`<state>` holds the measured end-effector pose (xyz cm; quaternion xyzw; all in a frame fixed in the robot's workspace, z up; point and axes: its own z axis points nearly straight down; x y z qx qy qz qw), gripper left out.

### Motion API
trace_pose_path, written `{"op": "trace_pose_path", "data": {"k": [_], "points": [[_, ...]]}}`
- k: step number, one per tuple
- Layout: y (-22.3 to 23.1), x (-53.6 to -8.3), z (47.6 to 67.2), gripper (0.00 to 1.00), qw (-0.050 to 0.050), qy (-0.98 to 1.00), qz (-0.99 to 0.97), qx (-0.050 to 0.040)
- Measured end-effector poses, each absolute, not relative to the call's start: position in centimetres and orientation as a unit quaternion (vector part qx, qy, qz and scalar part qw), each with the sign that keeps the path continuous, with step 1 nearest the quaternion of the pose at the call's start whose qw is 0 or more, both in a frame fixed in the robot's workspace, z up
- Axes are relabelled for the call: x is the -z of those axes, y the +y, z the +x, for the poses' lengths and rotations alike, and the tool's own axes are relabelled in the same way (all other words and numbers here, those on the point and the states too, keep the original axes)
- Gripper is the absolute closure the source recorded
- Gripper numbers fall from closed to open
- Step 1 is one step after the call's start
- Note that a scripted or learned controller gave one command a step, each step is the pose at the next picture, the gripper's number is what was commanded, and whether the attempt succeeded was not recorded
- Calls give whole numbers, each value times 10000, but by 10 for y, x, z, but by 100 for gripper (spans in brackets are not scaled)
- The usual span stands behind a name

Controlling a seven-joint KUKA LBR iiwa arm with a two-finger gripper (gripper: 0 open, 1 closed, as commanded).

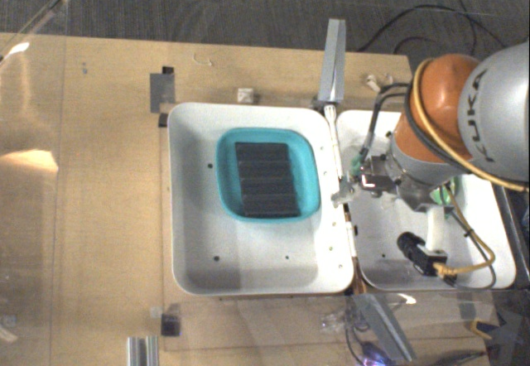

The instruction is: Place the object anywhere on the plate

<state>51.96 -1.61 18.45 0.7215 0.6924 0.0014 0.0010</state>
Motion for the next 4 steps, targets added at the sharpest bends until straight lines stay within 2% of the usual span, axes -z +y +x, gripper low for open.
{"op": "trace_pose_path", "data": {"k": [1,2,3,4], "points": [[-67,-187,568,0,16,6943,7197,-14],[-26,-208,521,0,10,6626,7489,-18],[-47,-232,555,0,17,6651,7467,-16],[2,-258,527,0,13,6266,7793,-21]]}}
